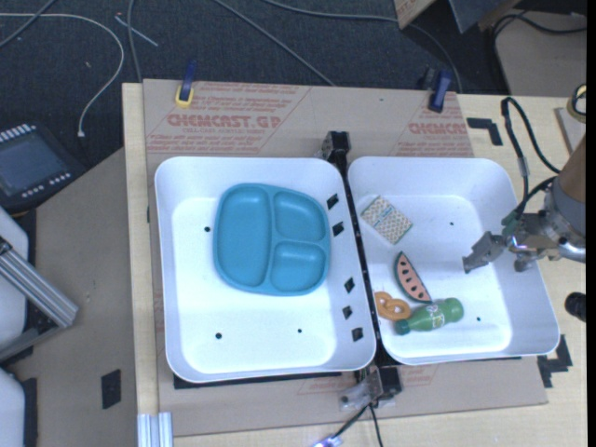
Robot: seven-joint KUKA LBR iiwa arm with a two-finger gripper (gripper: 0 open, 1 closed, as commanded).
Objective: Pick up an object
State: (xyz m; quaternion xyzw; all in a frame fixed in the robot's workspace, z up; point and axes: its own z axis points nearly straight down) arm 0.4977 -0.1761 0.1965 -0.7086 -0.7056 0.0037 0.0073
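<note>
The grey metal end effector (pixel 486 252) hangs over the right-hand shallow white plastic bin (pixel 494 177), near that bin's right wall and roughly midway along it. Its dark fingers point toward the bin's middle, but at this size and angle I cannot tell whether they are spread or closed. Nothing is visible between them, and they touch none of the objects. Black cables loop from the wrist back toward the right edge of the surface.

Four small things lie in the right bin, all toward its left half. A flat square packet with a pale speckled pattern (pixel 386 218) sits tilted near the bin's far-left part. Below it lies a watermelon-slice toy, a curved wedge in reddish orange with dark seeds and a dark rind (pixel 412 277). Near the bin's front-left corner is a small orange pretzel-like twisted piece (pixel 390 306), and just beside it, apparently touching, a green plastic bottle lying on its side with a white label band (pixel 428 317). All four are well apart from the end effector.

The left-hand shallow white plastic bin (pixel 186 333) holds a smooth light-blue plastic plate divided into three compartments (pixel 272 238), lying flat toward the bin's far half. The two bins meet along a dark divider with small black clips. Both rest on a tan cardboard-covered surface (pixel 140 250) with red printed lettering along its far edge.
</note>
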